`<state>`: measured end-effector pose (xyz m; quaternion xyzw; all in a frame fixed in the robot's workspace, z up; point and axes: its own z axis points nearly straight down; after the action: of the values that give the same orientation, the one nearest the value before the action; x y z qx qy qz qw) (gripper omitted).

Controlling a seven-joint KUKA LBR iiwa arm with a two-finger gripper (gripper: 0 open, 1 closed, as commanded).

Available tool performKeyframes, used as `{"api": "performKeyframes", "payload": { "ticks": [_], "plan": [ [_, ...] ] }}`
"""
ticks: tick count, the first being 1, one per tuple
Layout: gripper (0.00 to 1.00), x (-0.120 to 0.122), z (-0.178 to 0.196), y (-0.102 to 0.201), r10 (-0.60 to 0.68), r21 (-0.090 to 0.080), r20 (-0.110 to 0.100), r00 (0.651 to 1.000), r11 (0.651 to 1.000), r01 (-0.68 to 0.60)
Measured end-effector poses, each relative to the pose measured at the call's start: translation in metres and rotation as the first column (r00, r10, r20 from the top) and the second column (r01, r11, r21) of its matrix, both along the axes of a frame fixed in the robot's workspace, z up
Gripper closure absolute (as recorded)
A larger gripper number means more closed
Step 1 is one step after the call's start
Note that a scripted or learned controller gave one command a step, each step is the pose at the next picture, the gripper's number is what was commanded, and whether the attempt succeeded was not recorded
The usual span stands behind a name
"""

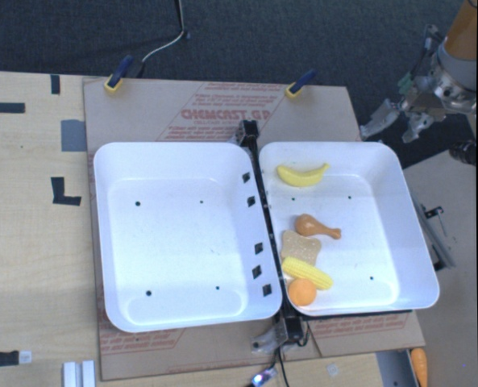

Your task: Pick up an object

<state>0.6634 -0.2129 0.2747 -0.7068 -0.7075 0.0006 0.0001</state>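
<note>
I log five items in the right bin: banana near its far edge, drumstick mid-bin, bread slice just below, corn cob overlapping it, orange at the near corner. The left bin adjoins, both on a cardboard sheet clamped to the pale wooden bench before dark carpet. My tool hangs outside the right bin's far right corner, well apart from every item; whether it is released or clenched I cannot tell.

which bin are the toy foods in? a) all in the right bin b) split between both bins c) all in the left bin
a: the banana, drumstick, bread slice, corn cob and orange all lie in the right bin, along its left side near the divider.
</note>
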Motion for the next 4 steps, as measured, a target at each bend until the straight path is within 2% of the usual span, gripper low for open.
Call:
{"api": "performKeyframes", "payload": {
  "ticks": [1,2,3,4],
  "plan": [
    [1.00,0.000,0.010,0.000,0.001,-0.001,0.000,1.000,1.000,-0.001],
    [1.00,-0.006,0.006,0.073,0.006,0.002,-0.001,1.000,1.000,-0.006],
    [1.00,-0.040,0.038,0.150,0.007,0.003,0.001,1.000,1.000,-0.007],
    [1.00,-0.092,0.114,0.225,0.006,0.002,0.002,1.000,1.000,-0.006]
  ]
}}
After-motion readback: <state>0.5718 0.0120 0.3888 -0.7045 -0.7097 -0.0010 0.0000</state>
